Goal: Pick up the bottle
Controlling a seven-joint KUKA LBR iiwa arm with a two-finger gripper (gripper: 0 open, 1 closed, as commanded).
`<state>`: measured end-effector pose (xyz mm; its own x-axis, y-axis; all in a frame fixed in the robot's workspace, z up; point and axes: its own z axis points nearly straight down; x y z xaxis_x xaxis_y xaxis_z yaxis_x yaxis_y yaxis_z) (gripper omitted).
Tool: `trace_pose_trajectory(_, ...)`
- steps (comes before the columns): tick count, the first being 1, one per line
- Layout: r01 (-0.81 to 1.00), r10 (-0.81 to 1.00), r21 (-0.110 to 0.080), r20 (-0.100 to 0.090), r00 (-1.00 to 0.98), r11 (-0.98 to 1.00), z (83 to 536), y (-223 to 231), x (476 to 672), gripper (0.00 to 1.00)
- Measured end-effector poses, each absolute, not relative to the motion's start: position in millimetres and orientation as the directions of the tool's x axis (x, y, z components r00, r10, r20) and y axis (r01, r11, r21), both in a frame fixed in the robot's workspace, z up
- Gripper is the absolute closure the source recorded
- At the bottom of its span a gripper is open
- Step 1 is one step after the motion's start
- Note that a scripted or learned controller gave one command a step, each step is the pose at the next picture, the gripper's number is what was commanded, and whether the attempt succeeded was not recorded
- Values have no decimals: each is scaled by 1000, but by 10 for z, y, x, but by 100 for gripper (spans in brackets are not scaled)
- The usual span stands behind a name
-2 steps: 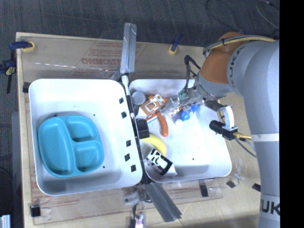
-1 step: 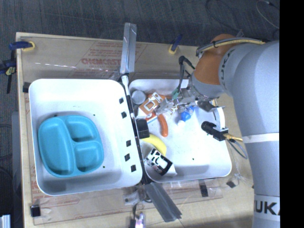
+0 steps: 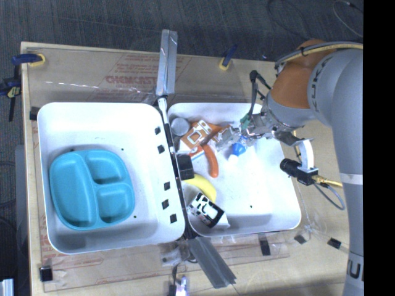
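Note:
A small clear bottle [image 3: 229,142] with a blue cap lies in the right bin [image 3: 271,208], near its back middle. My gripper [image 3: 241,134] reaches in from the right and sits low, right over the bottle's upper end and touching or nearly touching it. The gripper body hides part of the bottle. The grey arm with its orange band [image 3: 296,85] stands over the bin's back right corner.
Left of the bottle lie an orange-and-white pack [image 3: 199,134], an orange carrot-like piece [image 3: 212,160] and a grey round lid [image 3: 179,126]. A banana [image 3: 201,186] and a black-and-white object [image 3: 206,209] sit at the front left. The left bin holds a blue divided tray [image 3: 91,189].

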<state>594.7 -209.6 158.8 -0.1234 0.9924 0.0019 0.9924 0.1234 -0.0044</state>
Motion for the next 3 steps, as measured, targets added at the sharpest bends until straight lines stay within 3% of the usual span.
trace_pose_trajectory(1, 992, 992, 8, -2, -123, 123, 984, -2096, 6332, 0)
trace_pose_trajectory(2, 964, 965, -22, -6, 263, -263, 926, -1986, 6521, 0)
trace_pose_trajectory(3, 979, 979, -3, 0, 204, -204, 1444, -2020, 6395, 0)
